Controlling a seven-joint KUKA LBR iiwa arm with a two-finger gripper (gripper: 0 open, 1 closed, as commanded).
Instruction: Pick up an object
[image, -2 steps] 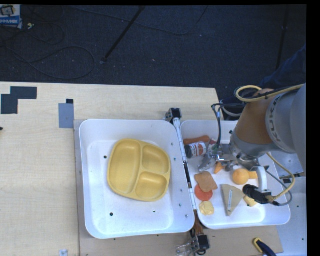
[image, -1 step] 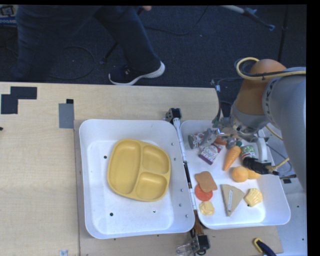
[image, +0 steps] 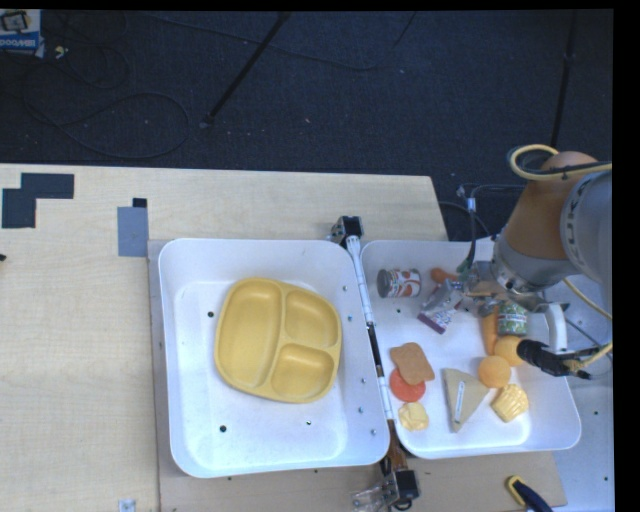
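1. Now the gripper (image: 472, 285) hangs low over the back of the right bin (image: 560, 425), under the grey arm (image: 585, 225) that reaches in from the right. Clutter and the wrist hide its tip, so I cannot tell whether it is spread or closed, and nothing is visibly held.
2. No single object is named. The likely candidates all lie in the right bin: a small dark packet (image: 437, 318) just beside the gripper on its left and towards the front, and a red-and-white can (image: 400, 283) further left, near the divider.
3. The can lies on its side with its long axis roughly across the bin. The packet is tilted on a diagonal.
4. The toast slice (image: 411, 361), cheese wedge (image: 460, 395) and orange (image: 494, 371) sit well to the front.
5. The yellow divided plate (image: 278, 338) lies alone in the left bin (image: 185, 400), well apart.
6. My judgement: the packet is nearest, so a short shift left and forward matters most.
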